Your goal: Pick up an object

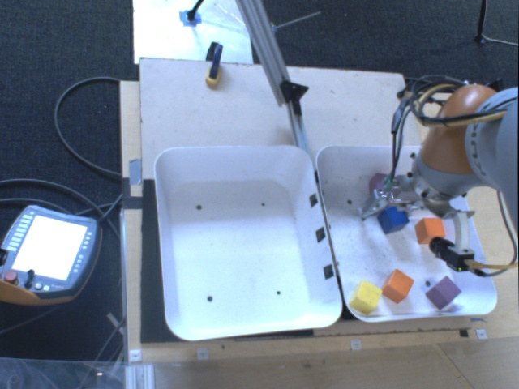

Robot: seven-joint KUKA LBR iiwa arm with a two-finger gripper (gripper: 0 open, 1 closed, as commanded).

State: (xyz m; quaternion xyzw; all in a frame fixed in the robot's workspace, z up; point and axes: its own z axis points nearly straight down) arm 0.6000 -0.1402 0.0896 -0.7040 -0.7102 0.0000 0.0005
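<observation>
Your gripper [389, 203] sits low in the right bin [345, 241], directly over the blue cube [393, 219]; whether its fingers are spread or closed on it you cannot tell from here, so count the pick as not yet proven; lifting clear is what remains. Near it lie an orange cube [430, 230], a second orange cube [397, 285], a yellow cube [366, 297] and a purple cube [443, 292]; a dark purple block [378, 183] is partly hidden behind the wrist. The left bin [243, 241] rests on a pale board; a teach pendant [45, 252] lies on dark carpet.
</observation>
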